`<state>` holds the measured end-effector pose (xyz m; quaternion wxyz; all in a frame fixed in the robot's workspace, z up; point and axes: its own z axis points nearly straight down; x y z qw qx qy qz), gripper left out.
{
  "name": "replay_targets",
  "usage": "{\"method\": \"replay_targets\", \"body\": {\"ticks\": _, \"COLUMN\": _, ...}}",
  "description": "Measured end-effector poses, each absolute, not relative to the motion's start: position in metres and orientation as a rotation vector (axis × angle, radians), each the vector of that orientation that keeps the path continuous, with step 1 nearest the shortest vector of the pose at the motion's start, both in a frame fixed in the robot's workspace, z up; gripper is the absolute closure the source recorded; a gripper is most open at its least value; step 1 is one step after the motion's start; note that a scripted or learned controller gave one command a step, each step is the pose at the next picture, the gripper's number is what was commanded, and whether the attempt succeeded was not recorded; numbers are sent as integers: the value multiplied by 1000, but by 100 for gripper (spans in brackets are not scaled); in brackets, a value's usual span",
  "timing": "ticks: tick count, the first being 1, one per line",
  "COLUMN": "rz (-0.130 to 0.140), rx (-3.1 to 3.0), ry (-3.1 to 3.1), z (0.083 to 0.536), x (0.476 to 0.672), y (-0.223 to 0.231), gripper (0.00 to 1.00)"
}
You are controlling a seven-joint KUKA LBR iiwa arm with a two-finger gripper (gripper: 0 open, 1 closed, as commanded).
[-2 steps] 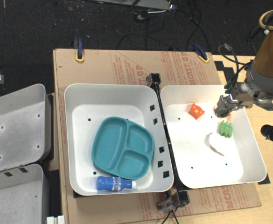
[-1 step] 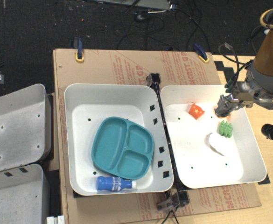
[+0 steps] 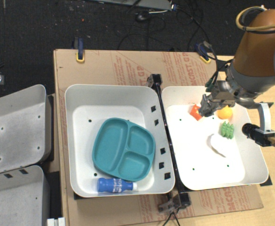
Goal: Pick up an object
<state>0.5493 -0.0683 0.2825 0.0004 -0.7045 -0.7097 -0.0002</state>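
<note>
One orange block point(image 3: 195, 112) lies just under the pincer point(image 3: 207, 108); probably light, stiff; grip its flat sides. Pincer spread: cannot tell.

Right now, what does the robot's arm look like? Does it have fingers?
The arm is big and rounded, with an orange-brown band above a grey wrist. A thin pale cable loops over the top of it. At its end sits a small dark grey gripper, blocky and metal-looking. Its fingers are too small and dark to make out clearly here.

Teal divided plate point(image 3: 123, 149) and blue bottle point(image 3: 115, 186) in left bin point(image 3: 76, 102).
</note>
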Motion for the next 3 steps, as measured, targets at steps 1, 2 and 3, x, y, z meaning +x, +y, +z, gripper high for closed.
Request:
{"method": "replay_targets", "body": {"ticks": 1, "rz": -1, "rx": -2212, "ry": -2230, "z": 274, "x": 563, "y": -13, "gripper": 100}}
{"method": "replay_targets", "body": {"ticks": 2, "rz": -3, "rx": -2215, "ry": -2230, "z": 267, "x": 594, "y": 28, "gripper": 100}}
{"method": "replay_targets", "body": {"ticks": 3, "rz": -2, "rx": -2214, "ry": -2230, "z": 246, "x": 621, "y": 80, "gripper": 100}}
